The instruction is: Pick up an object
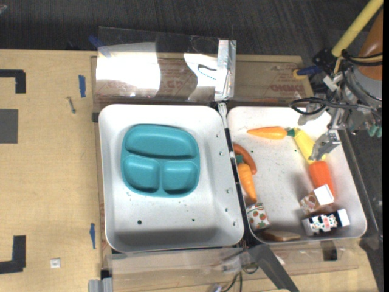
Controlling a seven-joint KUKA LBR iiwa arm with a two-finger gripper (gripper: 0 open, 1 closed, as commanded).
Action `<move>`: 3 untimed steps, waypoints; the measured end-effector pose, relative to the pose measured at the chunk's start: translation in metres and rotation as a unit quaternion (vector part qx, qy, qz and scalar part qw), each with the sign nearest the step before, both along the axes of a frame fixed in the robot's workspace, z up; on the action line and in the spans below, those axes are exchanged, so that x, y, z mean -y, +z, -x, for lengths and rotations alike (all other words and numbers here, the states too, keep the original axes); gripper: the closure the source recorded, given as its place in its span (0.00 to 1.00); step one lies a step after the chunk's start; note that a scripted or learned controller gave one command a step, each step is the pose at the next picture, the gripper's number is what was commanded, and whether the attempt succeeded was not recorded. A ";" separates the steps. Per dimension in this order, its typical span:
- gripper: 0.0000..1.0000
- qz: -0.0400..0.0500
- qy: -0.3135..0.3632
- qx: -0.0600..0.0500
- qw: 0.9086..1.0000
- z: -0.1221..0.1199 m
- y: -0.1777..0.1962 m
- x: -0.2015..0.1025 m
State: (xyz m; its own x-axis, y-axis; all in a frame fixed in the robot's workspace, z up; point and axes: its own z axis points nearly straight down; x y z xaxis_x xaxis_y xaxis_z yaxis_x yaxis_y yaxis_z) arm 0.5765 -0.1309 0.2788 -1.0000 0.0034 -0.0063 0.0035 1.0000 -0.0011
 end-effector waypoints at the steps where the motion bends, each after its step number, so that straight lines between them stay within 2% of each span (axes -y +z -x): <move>1: 0.00 -0.002 -0.036 -0.005 0.999 -0.008 -0.124 0.027; 2: 0.00 -0.001 -0.103 0.001 0.995 0.017 -0.190 0.090; 3: 1.00 0.001 -0.102 0.009 0.995 0.013 -0.176 0.090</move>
